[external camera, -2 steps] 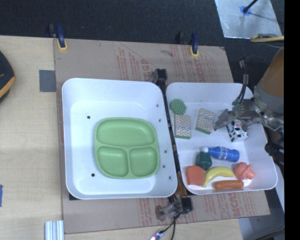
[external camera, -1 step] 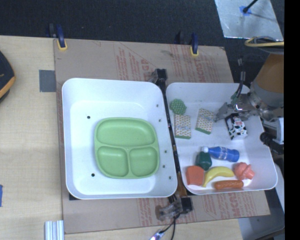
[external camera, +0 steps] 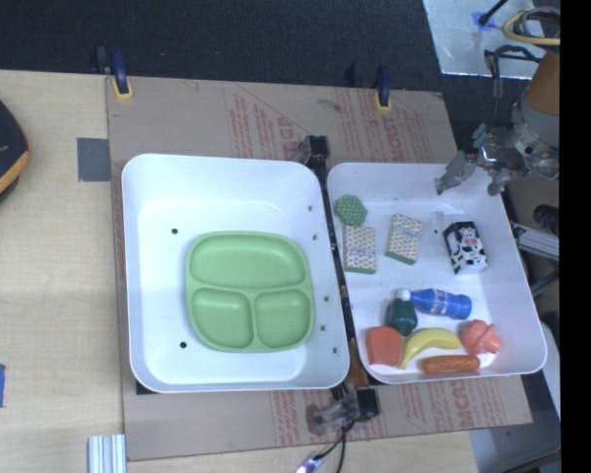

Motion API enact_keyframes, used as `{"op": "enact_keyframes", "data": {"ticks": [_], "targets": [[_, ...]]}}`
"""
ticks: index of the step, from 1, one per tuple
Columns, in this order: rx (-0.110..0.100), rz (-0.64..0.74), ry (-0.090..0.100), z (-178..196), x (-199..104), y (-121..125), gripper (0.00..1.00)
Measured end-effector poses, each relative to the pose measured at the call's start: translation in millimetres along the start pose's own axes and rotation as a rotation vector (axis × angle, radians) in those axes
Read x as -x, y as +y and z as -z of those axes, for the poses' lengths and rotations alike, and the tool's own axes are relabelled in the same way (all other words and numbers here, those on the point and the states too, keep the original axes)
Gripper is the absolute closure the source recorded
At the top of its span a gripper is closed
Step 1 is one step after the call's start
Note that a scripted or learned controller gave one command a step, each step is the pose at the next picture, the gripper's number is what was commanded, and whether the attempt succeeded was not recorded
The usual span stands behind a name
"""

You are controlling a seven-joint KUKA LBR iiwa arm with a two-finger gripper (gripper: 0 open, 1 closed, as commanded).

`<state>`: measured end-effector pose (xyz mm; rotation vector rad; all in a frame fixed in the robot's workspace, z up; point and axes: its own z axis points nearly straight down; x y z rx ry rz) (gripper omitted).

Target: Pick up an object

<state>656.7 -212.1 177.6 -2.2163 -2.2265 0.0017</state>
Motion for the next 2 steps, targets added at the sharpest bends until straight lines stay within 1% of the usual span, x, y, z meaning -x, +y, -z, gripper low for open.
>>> {"op": "enact_keyframes", "data": {"ticks": [1, 2], "targets": [[-0.002, 0.002, 0.001, 7, -60, -30, 0.0], [-0.001, 0.0, 0.0, -72, -52, -31, 0.0]]}}
